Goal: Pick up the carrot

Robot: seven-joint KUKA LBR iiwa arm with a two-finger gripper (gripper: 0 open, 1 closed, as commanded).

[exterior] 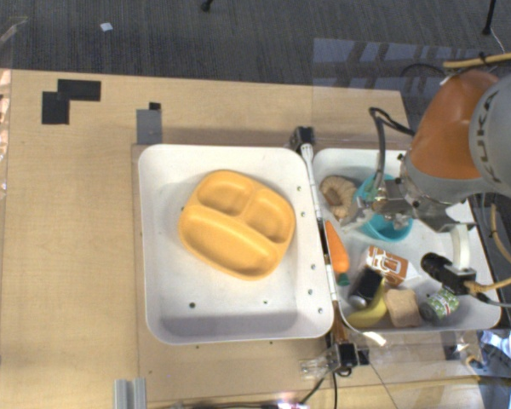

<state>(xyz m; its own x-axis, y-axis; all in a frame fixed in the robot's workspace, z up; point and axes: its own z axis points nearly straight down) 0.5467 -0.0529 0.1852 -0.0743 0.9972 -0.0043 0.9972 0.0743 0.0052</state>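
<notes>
Tool over the right bin, carrot lying off to its left.

The tool [390, 204] hangs above a teal object [381, 225] in the right bin [485, 318]; whether it is apart or together I cannot tell. The carrot [336, 250] lies just left of and below the tool, along the bin's left wall, apart from it. A banana [368, 313] and a tan block [401, 307] sit further below. The yellow tray [237, 222] rests in the left bin [166, 313], well to the tool's left.

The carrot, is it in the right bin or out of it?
In. The carrot lies flat inside the right bin, along its left wall, apart from the gripper.
</notes>
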